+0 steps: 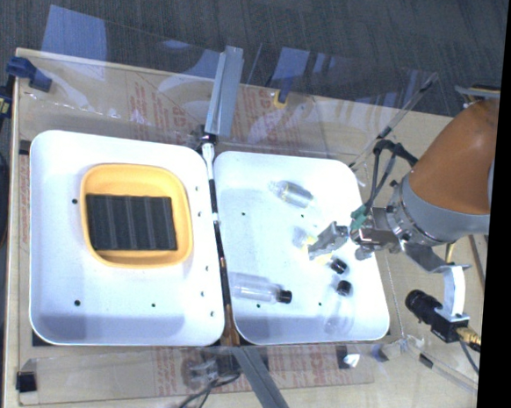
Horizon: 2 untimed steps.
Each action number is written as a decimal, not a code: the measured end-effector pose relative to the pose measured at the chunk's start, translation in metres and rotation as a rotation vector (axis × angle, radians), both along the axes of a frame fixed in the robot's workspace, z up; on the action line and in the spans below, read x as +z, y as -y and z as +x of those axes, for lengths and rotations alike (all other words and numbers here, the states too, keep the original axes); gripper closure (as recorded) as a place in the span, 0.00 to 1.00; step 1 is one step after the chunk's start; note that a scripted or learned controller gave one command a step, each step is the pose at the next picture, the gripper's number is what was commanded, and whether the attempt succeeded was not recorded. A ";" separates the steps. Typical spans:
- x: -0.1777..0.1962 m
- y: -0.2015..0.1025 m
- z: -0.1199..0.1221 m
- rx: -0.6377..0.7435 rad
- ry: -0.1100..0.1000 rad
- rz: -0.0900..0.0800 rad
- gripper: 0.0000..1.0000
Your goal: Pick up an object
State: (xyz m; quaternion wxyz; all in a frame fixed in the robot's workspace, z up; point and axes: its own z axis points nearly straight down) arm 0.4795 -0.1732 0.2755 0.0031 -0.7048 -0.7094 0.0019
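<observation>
My gripper (327, 240) hangs low over the right bin (235, 241), right of its middle, at the end of the grey arm with the orange band (457, 162). A small pale, clear object (302, 238) lies just left of the gripper tip; whether they touch is unclear. A clear little bottle (292, 192) lies toward the bin's back. A clear vial with a black cap (262, 291) lies near the front. Two small black pieces (339, 267) (344, 288) sit just in front of the gripper.
The left bin (46, 297) holds a yellow tray with a dark ribbed insert (133, 220). A raised divider (214, 231) separates the two bins. Cables and a black fitting (432, 314) hang beside the arm, past the right bin's edge.
</observation>
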 end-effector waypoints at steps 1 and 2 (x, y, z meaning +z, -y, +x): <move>-0.055 -0.003 0.054 0.064 -0.001 0.000 0.00; -0.081 0.036 0.138 0.197 0.005 -0.001 0.00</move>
